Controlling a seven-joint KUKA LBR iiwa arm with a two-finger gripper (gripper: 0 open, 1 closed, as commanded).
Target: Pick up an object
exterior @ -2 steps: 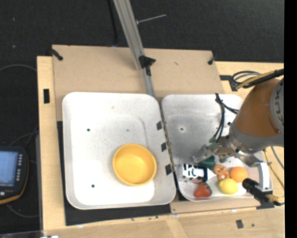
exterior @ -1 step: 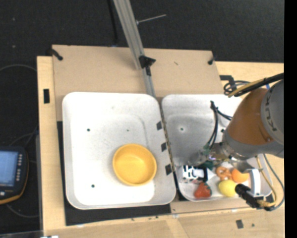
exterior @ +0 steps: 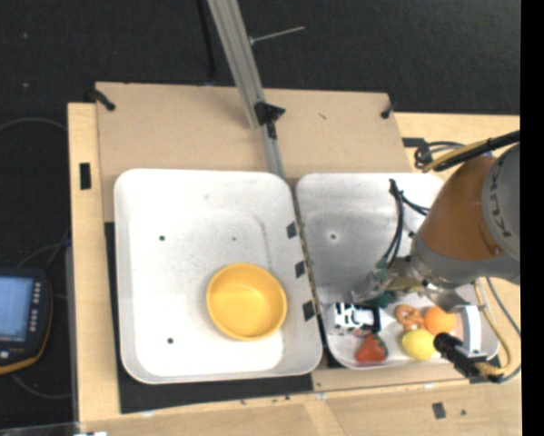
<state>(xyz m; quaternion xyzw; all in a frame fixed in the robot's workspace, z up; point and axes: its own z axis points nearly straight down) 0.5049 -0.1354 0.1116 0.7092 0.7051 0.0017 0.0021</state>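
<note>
Yellow bowl [exterior: 246,300] sits in the left bin [exterior: 144,243]; fingers [exterior: 380,291], perhaps low over the right bin [exterior: 344,216], state unclear.

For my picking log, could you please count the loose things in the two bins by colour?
Yellow: 2, the bowl in the left bin and a lemon-like piece in the right bin
Orange: 1
Red: 1
Black and white: 1
Total: 5 that I can tell apart; the arm covers part of the right bin.

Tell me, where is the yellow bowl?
The yellow bowl sits in the left bin, near its front right corner, beside the divider between bins.
</note>
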